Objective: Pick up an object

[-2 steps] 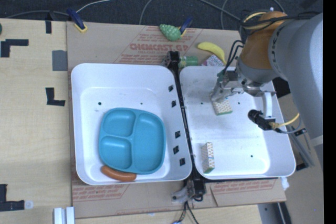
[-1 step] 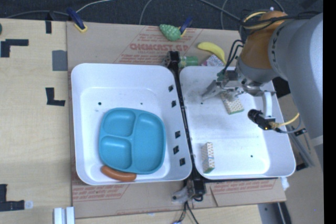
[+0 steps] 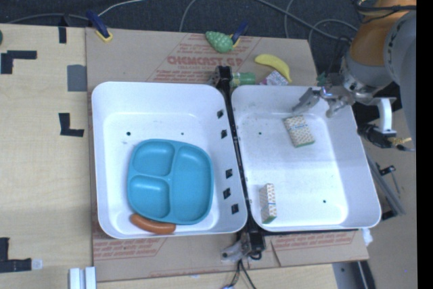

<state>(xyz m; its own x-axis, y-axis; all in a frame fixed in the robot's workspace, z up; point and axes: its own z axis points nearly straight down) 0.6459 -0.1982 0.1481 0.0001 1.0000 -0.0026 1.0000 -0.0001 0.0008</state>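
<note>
Up at two o'clock in the right bin [image 3: 352, 203], near its far edge: the claw [image 3: 318, 99], fingers spread wide, holding nothing. One finger [image 3: 304, 102] sticking out toward nine o'clock, the other [image 3: 335, 107] toward four o'clock. Behind the claw, at three o'clock: the grey arm [image 3: 406, 44] with its orange band [image 3: 375, 24].

Just below the claw, at six o'clock from it, apart from it: a small tan sponge pad [image 3: 299, 130], lying flat on the bin floor. Long side running from about eleven o'clock to five o'clock.

Further down, at seven o'clock from the claw, near the bin's front left corner: a little box [image 3: 268, 202], resting close to the middle wall. Long side running nearly twelve to six.

Over in the left bin [image 3: 108, 145], at nine o'clock from the right one: a blue tray plate [image 3: 170, 181] with three hollows. Touching its front edge at six o'clock: an orange hot dog [image 3: 153, 225], long side running left to right.

Outside the bins, on the brown board at twelve o'clock: a yellow banana [image 3: 274, 65] and a green toy [image 3: 220, 41].
</note>
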